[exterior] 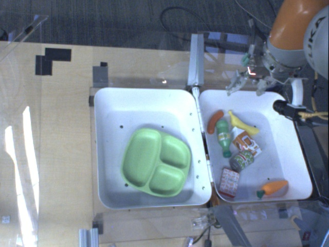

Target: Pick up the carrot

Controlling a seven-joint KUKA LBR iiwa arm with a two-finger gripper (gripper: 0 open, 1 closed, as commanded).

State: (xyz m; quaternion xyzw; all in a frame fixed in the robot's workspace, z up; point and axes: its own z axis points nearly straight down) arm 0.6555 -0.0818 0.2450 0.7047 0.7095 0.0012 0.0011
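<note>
gripper (247,84): fingers spread open, nothing between them, hanging over the far rim of the right bin (300,153) | carrot (274,188): lying in that bin's near right corner, well apart from the gripper | left bin (108,138): green tray (156,161) in it

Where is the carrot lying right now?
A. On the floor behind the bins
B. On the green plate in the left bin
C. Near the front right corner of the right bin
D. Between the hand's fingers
C: the carrot lies near the front right corner of the right bin, far from the hand hovering over the bin's back edge.
</note>
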